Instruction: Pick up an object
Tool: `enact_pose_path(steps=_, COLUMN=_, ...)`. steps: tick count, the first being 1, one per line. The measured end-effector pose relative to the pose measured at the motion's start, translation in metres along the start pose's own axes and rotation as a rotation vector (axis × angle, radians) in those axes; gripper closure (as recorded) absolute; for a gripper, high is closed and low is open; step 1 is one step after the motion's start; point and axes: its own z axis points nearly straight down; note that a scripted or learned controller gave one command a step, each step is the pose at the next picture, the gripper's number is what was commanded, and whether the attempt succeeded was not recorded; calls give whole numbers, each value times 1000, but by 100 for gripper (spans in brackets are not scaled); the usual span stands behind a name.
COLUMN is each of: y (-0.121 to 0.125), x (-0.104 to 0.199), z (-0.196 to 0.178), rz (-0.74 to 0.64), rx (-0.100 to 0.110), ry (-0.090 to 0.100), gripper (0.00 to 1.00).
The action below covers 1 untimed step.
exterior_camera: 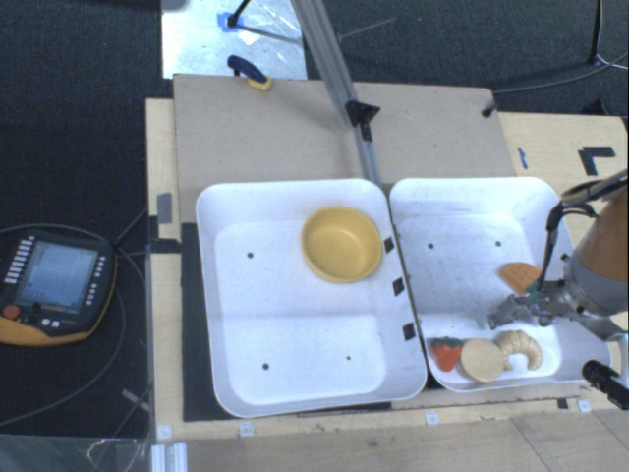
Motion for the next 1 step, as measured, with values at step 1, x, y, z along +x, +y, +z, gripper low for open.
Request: enact_pose_path(steps=1, y=2, x=0, z=-13, rz=0, rx=-5, ry=-2, gripper=100)
